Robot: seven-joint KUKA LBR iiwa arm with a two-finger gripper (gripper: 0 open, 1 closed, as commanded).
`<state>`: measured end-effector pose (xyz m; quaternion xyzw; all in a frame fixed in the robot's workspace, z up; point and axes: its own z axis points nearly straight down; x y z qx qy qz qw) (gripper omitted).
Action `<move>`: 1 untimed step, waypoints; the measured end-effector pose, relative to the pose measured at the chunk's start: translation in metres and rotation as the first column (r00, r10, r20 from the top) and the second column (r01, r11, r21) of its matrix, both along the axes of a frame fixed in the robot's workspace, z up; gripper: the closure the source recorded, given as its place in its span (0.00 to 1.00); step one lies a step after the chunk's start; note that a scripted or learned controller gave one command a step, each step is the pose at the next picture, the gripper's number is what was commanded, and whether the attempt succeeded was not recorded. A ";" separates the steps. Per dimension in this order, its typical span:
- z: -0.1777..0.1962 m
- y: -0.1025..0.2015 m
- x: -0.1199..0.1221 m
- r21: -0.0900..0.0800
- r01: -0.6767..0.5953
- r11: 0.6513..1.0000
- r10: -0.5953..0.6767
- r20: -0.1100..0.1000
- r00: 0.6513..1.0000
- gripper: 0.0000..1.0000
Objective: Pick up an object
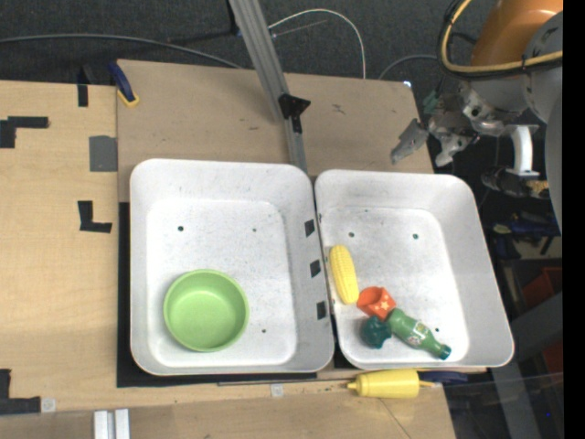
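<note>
Nothing has been picked up yet, as far as I can see from here. The arm (521, 26) sits at the far right, beyond the far edge of the right bin (457, 195), and its gripper (428, 140) hangs over the bare bench rather than over either bin. The two fingers look spread apart with nothing between them, though they are small and a bit blurred from where I stand.

Everything worth grabbing lies at the near end of the right bin. A yellow corn cob (344, 273) lies lengthwise close to the bin's left wall. Just near of it and to the right sits a small orange piece (376, 300), touching or nearly touching a dark green lump (374, 333) and a green bottle (417, 333) that lies on its side, pointing toward the near right corner. In the left bin (146, 245) a light green bowl (207, 310) rests upright in the near left part. A yellow bottle (388, 383) lies on the bench just outside the near rim of the right bin.

So the whole job is left: the gripper is well apart from the cluster, which lies toward the near side and a little to the left of it. I'd guess it must travel across the bin, come down, close and lift.
</note>
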<state>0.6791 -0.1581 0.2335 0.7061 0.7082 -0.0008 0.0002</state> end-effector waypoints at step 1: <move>0.000 0.000 0.000 -0.001 0.000 1.000 0.000 -0.001 1.000 0.00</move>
